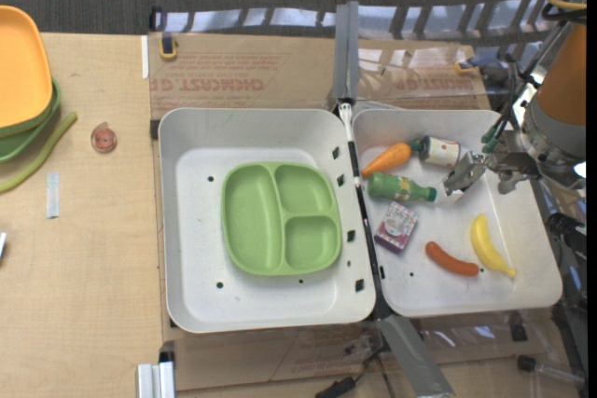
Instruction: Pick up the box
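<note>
One box [397, 226], two bins [177, 200]

Mirrored, upside-down "CHEMCAST GP" print on brown cardboard [244, 70] behind the left bin [177, 228]; box [396, 226] label unreadable.

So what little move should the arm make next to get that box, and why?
Probably shift toward the left bin and nearer the camera. The gripper hangs over the right bin beside the green bottle, while the box lies flat just past that bottle, untouched, with bare floor around it.
</note>
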You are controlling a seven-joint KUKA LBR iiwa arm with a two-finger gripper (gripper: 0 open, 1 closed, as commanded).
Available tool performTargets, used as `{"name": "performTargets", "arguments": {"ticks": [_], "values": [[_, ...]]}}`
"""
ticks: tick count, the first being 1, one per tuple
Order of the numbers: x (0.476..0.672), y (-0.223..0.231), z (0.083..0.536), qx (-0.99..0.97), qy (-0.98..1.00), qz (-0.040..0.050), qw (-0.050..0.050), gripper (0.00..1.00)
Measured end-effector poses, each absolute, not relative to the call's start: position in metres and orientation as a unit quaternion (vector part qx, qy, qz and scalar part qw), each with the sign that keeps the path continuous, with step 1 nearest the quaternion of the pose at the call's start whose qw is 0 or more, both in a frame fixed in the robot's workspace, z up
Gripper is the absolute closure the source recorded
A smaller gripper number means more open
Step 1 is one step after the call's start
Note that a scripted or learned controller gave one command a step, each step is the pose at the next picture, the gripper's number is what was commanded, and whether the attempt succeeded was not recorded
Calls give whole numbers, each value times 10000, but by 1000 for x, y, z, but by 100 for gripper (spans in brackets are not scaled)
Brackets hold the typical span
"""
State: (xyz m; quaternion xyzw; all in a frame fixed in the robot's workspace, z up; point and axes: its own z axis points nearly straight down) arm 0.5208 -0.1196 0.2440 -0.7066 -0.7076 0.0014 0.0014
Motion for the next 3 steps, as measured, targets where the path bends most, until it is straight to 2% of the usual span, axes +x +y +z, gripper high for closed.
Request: {"name": "performTargets", "arguments": {"ticks": [1,2,3], "values": [[507,-39,190,-7296,-6839,16,12,0],[490,-53,190,-7506,-6608,15,13,0],[490,-53,190,-7506,-6608,15,12,0]]}}
